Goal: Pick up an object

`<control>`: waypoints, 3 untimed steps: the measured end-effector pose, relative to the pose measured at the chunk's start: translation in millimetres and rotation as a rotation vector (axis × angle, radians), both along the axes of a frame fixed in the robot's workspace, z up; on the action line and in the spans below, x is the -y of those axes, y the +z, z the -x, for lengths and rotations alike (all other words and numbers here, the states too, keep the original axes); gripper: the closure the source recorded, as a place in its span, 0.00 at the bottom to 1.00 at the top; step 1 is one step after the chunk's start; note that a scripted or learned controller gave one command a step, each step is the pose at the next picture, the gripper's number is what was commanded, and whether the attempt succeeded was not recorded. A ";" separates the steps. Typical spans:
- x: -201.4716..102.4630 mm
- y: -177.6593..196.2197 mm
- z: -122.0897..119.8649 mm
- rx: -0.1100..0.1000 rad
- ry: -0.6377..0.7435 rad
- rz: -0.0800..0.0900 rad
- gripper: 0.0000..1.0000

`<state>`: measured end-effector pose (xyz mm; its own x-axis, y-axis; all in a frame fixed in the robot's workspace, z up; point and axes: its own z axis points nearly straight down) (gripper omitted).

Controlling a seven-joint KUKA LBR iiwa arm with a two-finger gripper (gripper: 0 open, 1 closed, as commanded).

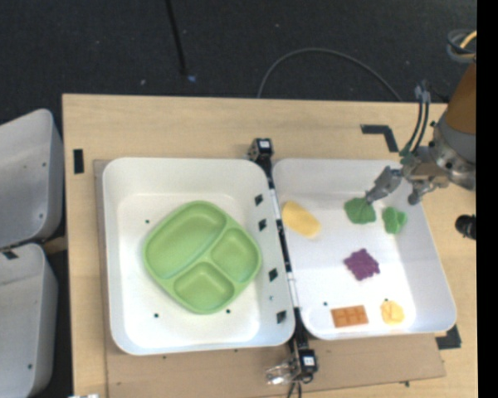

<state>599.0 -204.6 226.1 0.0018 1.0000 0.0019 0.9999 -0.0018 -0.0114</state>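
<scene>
Camera view shows the two-finger gripper (396, 190) low over the far right part of the right white bin (423, 301), its fingers spread apart with nothing between them, one tip touching a small green lump (360, 211) and the other just above a second green piece (393, 219). Elsewhere in that bin lie a yellow rounded piece (300, 220), a purple knobbly piece (362, 264), an orange flat brick (349, 316) and a small yellow figure (391, 312), while the left white bin (120, 322) holds a green three-compartment tray (202, 256).
</scene>
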 end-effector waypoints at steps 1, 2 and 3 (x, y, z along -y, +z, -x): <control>-0.5 6.0 -2.2 0.010 0.004 0.003 0.00; -6.1 -52.0 -9.7 0.006 0.007 0.001 0.00; -5.2 -116.8 -4.2 0.004 0.003 0.001 0.00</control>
